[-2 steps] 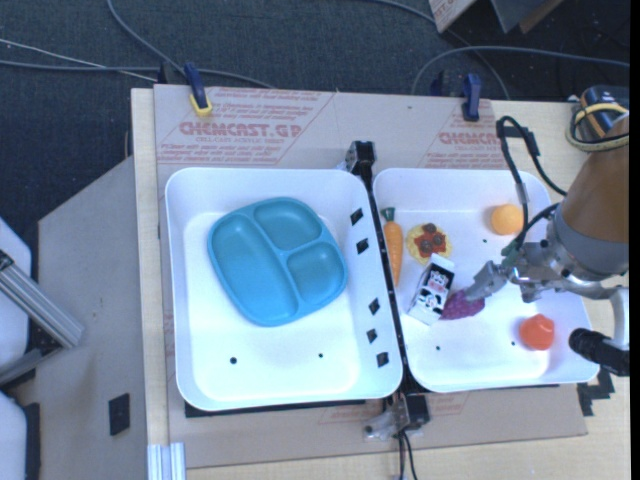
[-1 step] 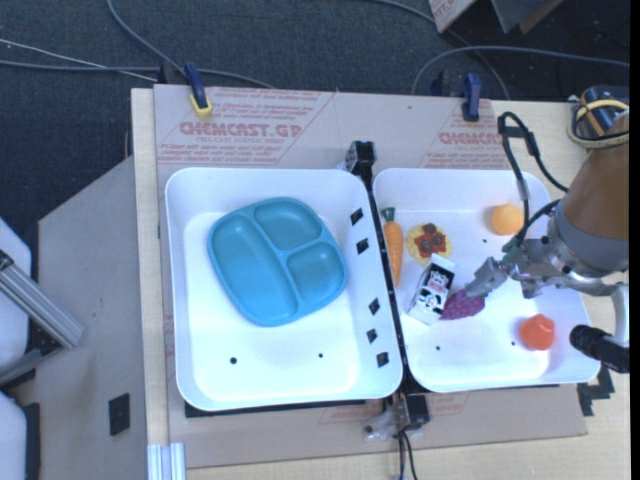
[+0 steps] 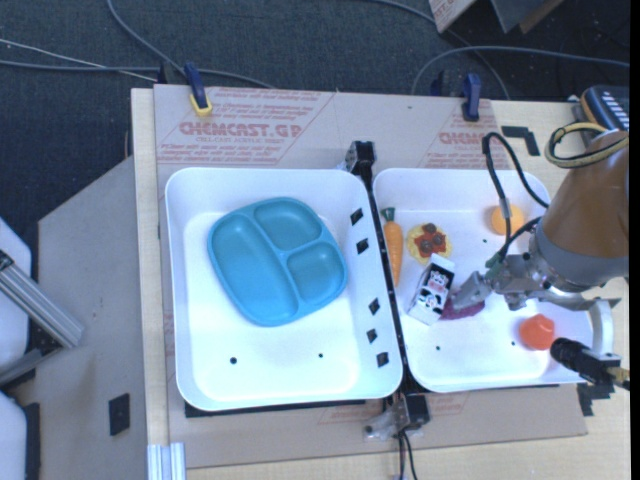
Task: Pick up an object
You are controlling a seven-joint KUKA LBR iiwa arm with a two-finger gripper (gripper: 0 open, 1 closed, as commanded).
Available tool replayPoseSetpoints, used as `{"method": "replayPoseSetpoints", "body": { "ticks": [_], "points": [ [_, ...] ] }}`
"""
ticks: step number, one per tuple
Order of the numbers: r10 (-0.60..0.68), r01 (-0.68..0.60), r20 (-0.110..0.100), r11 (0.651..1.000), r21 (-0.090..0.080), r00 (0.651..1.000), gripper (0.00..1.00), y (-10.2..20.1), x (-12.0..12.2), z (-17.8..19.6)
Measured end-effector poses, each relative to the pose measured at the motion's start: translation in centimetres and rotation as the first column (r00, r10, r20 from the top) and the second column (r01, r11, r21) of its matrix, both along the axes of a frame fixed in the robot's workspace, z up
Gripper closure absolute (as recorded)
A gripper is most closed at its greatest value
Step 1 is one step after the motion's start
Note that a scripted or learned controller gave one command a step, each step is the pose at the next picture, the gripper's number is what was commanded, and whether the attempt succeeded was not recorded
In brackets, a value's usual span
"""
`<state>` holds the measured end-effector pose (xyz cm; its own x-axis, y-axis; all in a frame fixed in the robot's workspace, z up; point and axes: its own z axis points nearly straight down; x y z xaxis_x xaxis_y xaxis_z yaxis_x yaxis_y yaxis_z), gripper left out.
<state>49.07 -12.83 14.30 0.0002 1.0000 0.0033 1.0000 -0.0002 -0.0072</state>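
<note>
Hovering beside small black-and-white printed carton (image 3: 433,290) and purple soft scrap (image 3: 462,306): end effector (image 3: 478,286), grip state indiscernible. Judged light, stiff, slippery; best taken across narrow sides.

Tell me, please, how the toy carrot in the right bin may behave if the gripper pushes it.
The carrot looks long and tapered, so it would probably roll or swing around. It lies beside the divider, which may stop it. It looks like a small toy, likely light and stiff.

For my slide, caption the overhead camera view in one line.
Robot hand low in the right bin over a purple toy beside a small carton; blue divided plate in the left bin.
</note>
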Motion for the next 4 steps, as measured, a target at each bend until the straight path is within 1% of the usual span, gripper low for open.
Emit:
{"method": "replayPoseSetpoints", "body": {
  "ticks": [1,2,3,4],
  "points": [
    [0.000,0.000,-0.001,1.000,0.000,1.000,0.00,0.1,-0.1,-5.4],
    [-0.001,0.001,0.005,1.000,-0.001,1.000,1.00,0.1,0.0,-4.0],
    [0.002,-0.002,0.012,1.000,-0.004,1.000,1.00,1.0,0.4,1.7],
    [0.001,-0.001,0.014,1.000,-0.005,1.000,1.00,0.5,0.6,8.0]
  ]
}}
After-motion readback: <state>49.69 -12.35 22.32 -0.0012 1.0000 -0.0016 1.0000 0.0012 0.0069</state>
